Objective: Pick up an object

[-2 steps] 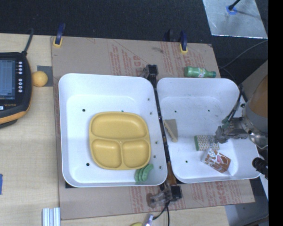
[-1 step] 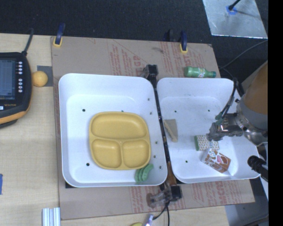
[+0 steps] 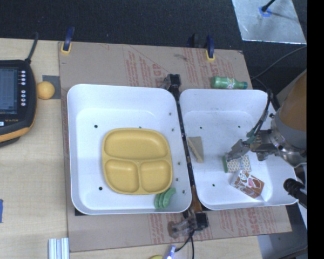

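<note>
— Over the right white plastic bin [image 3: 216, 104], what is the metal two-finger gripper [image 3: 238, 150] doing?

— Whether it is clenched or released, I cannot tell. It hangs just above a small patterned card packet [image 3: 239, 164], beside a flat red-and-white printed packet [image 3: 249, 184].

— And farther out?

— A tan wedge-shaped block [image 3: 196, 148] lies left. The left white plastic bin [image 3: 81, 144] holds a smooth yellow three-compartment tray [image 3: 136, 159] and a ridged green toy [image 3: 164, 198].
</note>
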`<control>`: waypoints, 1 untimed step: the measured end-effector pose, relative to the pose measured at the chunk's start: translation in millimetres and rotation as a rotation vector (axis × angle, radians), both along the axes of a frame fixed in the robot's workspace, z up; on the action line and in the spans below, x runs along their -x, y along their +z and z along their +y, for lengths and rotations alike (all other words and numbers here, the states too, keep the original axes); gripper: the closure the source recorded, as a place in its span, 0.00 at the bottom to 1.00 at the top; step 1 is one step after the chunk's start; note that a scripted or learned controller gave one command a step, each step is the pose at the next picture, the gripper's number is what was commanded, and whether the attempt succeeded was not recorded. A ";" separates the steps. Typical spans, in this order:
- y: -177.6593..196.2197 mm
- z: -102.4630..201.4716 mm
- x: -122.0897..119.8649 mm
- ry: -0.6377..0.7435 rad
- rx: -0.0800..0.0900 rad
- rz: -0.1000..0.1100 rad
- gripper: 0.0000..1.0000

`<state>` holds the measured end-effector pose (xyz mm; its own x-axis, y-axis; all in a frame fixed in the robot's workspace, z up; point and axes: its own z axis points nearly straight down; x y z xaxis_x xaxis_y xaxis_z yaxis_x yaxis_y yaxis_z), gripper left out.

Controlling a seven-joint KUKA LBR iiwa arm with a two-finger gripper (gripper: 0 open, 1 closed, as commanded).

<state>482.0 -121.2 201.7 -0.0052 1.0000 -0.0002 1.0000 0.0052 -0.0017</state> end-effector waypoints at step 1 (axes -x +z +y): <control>-82.8 -16.1 -53.0 0.001 0.001 0.003 0.00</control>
<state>535.0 -137.3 118.9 -0.0061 1.0000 -0.0008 1.0000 0.0061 -0.0042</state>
